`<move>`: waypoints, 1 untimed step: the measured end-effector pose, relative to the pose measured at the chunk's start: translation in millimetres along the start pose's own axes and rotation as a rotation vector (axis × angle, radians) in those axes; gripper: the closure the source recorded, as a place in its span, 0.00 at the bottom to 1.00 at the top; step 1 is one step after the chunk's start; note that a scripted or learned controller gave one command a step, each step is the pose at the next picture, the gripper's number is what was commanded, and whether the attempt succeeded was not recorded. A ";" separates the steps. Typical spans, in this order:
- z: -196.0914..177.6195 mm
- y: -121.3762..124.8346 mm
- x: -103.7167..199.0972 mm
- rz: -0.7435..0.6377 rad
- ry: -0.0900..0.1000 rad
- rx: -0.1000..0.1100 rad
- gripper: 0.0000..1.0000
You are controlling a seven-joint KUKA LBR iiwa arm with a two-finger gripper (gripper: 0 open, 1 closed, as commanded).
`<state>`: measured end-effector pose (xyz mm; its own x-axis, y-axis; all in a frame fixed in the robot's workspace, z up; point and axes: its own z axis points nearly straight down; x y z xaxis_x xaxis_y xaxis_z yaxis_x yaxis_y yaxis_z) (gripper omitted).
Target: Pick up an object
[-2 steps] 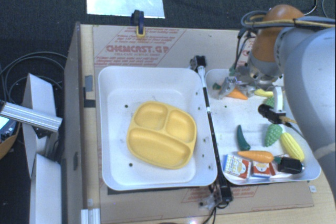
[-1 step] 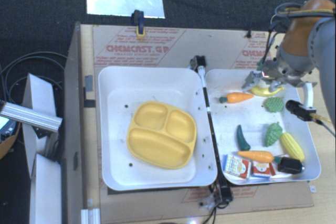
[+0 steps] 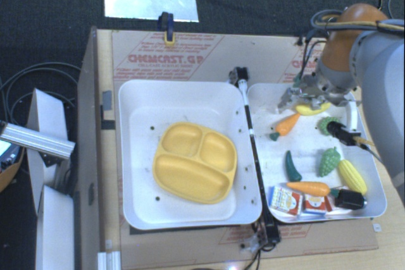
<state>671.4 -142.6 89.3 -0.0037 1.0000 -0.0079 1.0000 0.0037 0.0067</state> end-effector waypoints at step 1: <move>-15.6 3.6 0.3 -0.004 -0.002 -0.016 1.00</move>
<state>674.9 -142.1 104.9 -0.0078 0.9999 -0.0096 0.9997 0.0080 0.0223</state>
